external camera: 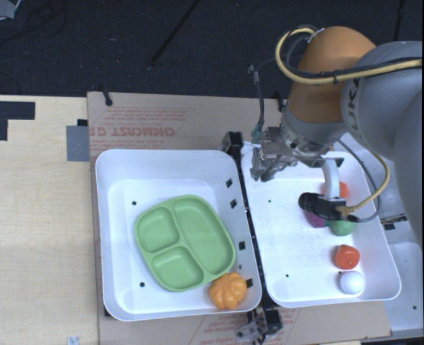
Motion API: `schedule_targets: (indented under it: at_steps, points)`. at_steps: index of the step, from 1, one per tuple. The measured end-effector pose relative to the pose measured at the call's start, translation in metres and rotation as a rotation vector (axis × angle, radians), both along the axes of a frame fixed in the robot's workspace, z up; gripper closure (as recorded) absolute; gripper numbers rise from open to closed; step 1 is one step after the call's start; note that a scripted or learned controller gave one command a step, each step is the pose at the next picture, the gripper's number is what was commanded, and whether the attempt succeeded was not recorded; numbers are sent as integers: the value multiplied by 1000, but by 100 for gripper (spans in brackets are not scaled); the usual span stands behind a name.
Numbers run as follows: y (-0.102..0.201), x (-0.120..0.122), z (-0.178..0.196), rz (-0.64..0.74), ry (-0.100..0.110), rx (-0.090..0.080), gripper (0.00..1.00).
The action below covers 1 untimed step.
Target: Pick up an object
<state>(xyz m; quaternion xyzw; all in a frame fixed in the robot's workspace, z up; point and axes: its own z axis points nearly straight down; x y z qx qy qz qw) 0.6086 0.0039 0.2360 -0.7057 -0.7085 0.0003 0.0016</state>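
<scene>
Here we are seeing the gripper [269, 165] hovering over the right bin [291, 286], and we cannot tell its state. It is sitting far from the objects, so a descent is risking a miss. We are counting 2 bins, 1 green plate [183, 243], 1 orange pumpkin [228, 291], 1 red ball [346, 256], 1 white ball [351, 282], perhaps 1 green toy [341, 228].

A pale wooden tabletop [32, 214] is stretching across the left of the view, carrying a few dark patches [11, 117] near its far edge. A brown cardboard sheet [169, 124] with reversed red print is lying on it. Beyond, a dark carpeted floor [126, 34] is showing, with loose cables [3, 2] trailing across it.
</scene>
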Motion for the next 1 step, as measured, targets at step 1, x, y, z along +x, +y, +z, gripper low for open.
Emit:
schedule_targets:
  at_steps: [1]
  points:
    - [52, -14, -10, 0, 3, 0, 100]
